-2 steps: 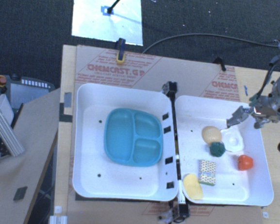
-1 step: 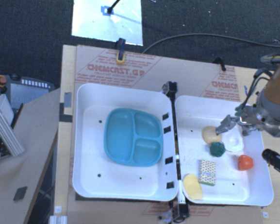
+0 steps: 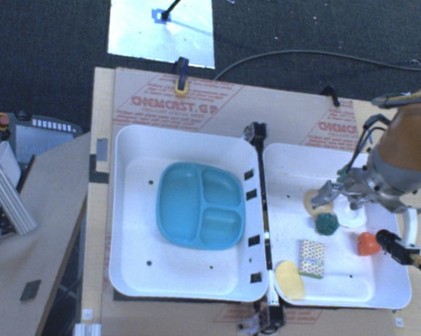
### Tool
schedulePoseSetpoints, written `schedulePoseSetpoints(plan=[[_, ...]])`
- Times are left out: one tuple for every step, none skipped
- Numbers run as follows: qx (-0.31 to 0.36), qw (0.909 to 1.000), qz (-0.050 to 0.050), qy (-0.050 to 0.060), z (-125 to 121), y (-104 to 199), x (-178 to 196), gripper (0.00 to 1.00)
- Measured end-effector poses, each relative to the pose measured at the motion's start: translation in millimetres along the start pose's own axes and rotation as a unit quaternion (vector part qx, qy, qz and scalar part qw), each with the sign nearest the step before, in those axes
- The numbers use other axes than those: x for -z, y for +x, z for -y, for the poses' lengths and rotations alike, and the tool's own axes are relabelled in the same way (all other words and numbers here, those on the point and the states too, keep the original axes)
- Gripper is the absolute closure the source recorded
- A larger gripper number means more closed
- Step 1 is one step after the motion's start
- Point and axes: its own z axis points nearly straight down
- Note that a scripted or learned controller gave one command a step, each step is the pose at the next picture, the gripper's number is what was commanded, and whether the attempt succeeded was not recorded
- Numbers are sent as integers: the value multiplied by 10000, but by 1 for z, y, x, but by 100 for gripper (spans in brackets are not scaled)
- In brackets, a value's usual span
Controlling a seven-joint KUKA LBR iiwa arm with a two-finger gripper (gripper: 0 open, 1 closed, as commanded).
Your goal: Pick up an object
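Arm over the right bin [image 3: 386, 296]
The gripper [image 3: 338, 193] hangs above a tan disc [image 3: 311, 203]; whether its jaws are parted, I cannot tell. Nearby lie a green ball [image 3: 327, 223], orange piece [image 3: 368, 244] and patterned sponge [image 3: 312, 258].

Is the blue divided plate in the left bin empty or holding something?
Empty: the blue divided plate shows bare compartments, lying flat in the left bin.

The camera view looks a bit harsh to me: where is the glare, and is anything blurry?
In the camera view, the shiny sheet beyond the bench glares almost white; the white bins look bright, with soft shadows; the blue tray is sharp, while the pincer looks slightly smeared.
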Motion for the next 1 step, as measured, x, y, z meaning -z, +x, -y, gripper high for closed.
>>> schedulePoseSetpoints(plan=[[-3, 10000, 0, -3, -3, -2, -42, 0]])
